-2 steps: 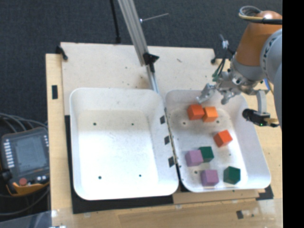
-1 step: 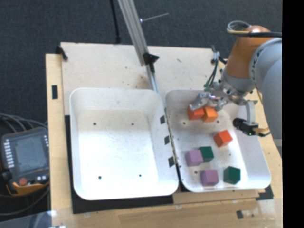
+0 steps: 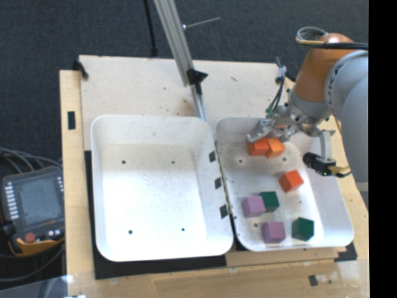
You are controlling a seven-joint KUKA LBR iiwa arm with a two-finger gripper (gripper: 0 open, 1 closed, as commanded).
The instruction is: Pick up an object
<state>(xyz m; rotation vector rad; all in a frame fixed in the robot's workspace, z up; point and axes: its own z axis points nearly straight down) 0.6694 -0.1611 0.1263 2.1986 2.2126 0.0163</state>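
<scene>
Orange block [image 3: 267, 146]: far end of right bin [image 3: 338, 219], just under the hand [image 3: 273, 132].
Hand: low over the block; cannot tell its grip.
Other blocks: orange [image 3: 290, 180], two purple [image 3: 253, 205], two green [image 3: 303, 228], nearer.
Left bin [image 3: 99, 185]: beside it on the table [image 3: 124, 85].

Open floor across the whole left bin [image 3: 155, 185], free to enter from above. Crowded in the right bin [image 3: 329, 197]: orange blocks [image 3: 267, 146] at the far end right under the gripper [image 3: 276, 129], another orange block [image 3: 290, 180] mid-bin, purple and green cubes [image 3: 260, 202] clustered nearer (two more at the near rim). Bare strip along the right bin's left wall. Slanted metal post [image 3: 180, 42] blocking the far side between the bins.
</scene>
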